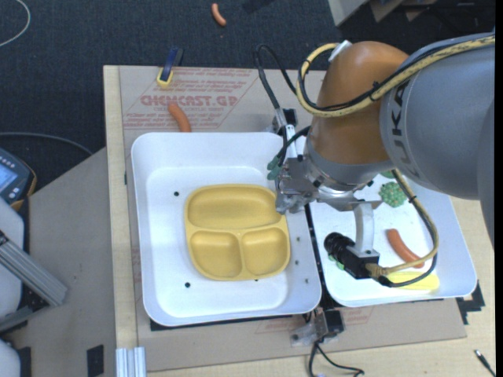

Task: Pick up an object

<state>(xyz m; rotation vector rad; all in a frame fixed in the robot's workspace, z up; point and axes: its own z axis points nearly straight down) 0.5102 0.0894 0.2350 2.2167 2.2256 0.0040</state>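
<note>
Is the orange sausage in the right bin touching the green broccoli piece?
Apart. The camera view shows the orange sausage lying lower in the right bin, with bare white bin floor plainly between it and the green broccoli piece.

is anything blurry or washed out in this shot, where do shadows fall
Camera view: light is even and soft; the yellow divided tray and left white bin are sharp, with mild glare on the bin floor. The arm, close to the lens, looks slightly soft and shades the right bin beneath it.
</note>
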